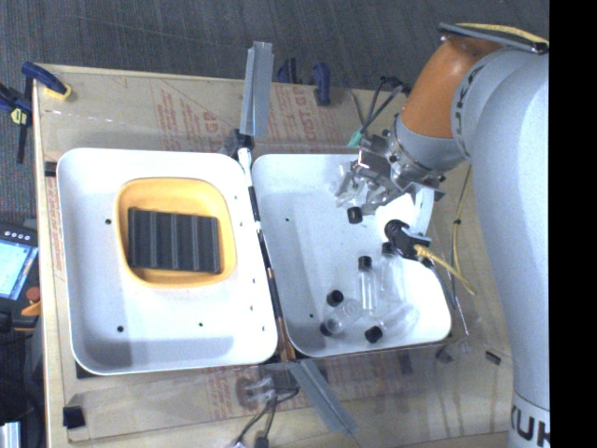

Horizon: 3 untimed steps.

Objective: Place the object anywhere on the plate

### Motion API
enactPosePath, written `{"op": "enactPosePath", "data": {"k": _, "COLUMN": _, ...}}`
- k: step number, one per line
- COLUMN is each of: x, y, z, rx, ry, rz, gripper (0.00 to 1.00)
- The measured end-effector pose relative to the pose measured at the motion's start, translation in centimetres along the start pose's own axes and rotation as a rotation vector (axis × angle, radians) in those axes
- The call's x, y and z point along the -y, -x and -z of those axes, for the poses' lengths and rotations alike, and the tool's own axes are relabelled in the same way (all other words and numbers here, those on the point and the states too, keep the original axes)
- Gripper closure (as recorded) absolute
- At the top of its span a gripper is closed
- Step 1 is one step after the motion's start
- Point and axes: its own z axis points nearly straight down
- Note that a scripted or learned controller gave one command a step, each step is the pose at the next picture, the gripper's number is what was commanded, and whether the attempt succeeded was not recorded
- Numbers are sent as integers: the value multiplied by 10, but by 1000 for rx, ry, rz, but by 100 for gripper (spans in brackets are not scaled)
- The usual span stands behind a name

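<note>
The gripper [366,187] hung over the right bin [298,250]; its state could not be told. Clear vials [367,292] lay in that bin, well apart from the yellow plate [173,194] in the left bin. Slick, rolling vials risked a missed grasp.

One cam, fixed above my bench, looking down at a slant on both shallow white plastic bins [93,334]; I reach in from its right.
</note>
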Motion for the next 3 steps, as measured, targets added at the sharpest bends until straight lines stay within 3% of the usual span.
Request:
{"op": "enactPosePath", "data": {"k": 1, "x": 1, "y": -64, "z": 18, "rx": 2, "ry": 2, "rz": 116, "gripper": 100}}
{"op": "enactPosePath", "data": {"k": 2, "x": 21, "y": -100, "z": -15, "rx": 3, "ry": 0, "rz": 253, "gripper": 100}}
{"op": "enactPosePath", "data": {"k": 3, "x": 68, "y": -187, "z": 12, "rx": 4, "ry": 3, "rz": 362, "gripper": 100}}
